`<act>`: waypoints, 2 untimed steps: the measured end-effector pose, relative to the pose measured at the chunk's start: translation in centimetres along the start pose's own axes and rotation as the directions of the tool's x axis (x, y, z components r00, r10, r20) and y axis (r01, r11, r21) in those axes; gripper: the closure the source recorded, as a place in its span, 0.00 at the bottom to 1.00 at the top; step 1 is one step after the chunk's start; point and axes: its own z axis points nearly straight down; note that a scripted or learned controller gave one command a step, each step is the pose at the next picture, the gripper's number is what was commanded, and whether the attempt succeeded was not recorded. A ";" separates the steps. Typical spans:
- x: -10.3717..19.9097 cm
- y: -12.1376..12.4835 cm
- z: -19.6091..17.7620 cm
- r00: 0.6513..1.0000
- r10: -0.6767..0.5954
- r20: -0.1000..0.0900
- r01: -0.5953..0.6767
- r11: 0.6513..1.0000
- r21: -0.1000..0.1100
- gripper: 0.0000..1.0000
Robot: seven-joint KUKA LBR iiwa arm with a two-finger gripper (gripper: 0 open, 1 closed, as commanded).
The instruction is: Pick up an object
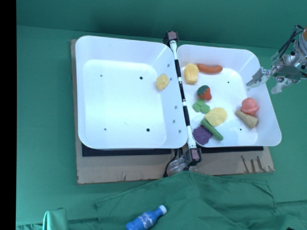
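My gripper (266,84) hovers over the right rim of the right bin (268,128), open, with nothing between its fingers. In that bin lie an orange sausage-shaped toy (209,69), a yellow ridged toy (191,73), a red strawberry (204,92), a small green leafy piece (201,107), a yellow lemon-like piece (216,116), a green stick (212,129), a purple cluster (202,135) and a pink ice-cream cone (248,111). The cone is the toy closest to the gripper, below and left of it. A small yellow toy (162,82) lies at the right side of the left bin (96,51).
A black-and-white rod (181,92) runs between the two bins. Both bins rest on a cardboard sheet (110,174) over green cloth. A blue bottle (146,218) lies on the rumpled cloth at the front.
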 end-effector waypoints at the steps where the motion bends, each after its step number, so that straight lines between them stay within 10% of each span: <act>1: 0.0 0.0 0.0 1.000 0.000 0.000 0.000 1.000 0.000 0.00; 2: 0.3 0.5 4.2 1.000 -0.002 0.000 0.002 1.000 0.004 0.00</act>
